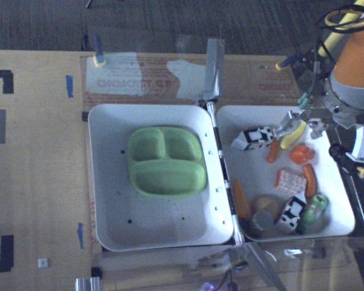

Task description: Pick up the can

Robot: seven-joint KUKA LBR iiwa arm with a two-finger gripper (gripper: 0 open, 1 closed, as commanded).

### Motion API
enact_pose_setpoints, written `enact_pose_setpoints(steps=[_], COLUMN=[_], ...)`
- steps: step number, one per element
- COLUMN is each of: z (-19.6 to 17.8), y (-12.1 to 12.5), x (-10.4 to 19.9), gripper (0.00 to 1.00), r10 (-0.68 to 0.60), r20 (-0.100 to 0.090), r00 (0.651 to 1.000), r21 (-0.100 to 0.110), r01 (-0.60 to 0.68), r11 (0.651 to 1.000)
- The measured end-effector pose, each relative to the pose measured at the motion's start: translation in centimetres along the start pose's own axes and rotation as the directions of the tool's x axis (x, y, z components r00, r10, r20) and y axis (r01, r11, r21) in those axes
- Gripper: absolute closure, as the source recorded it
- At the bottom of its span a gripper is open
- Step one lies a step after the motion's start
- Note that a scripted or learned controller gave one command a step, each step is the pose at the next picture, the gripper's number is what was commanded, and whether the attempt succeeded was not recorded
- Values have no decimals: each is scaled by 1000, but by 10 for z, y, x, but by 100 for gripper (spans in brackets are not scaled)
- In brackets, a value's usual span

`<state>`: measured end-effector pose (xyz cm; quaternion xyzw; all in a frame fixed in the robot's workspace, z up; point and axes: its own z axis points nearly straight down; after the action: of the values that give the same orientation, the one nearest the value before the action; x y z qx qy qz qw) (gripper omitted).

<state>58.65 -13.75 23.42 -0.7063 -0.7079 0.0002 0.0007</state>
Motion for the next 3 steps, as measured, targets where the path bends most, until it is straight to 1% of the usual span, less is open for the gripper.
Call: enact_pose_setpoints(steps=[1,2,3], z=[135,141,50], y=[-43,-80,-51], x=[3,41,47], gripper=[0,0,0], r10=[149,342,72], r20=[1,0,1], r00=[989,940,997], r21=[-15,-28,-2], r01=[-149,-342,-72], r11=[989,939,997])
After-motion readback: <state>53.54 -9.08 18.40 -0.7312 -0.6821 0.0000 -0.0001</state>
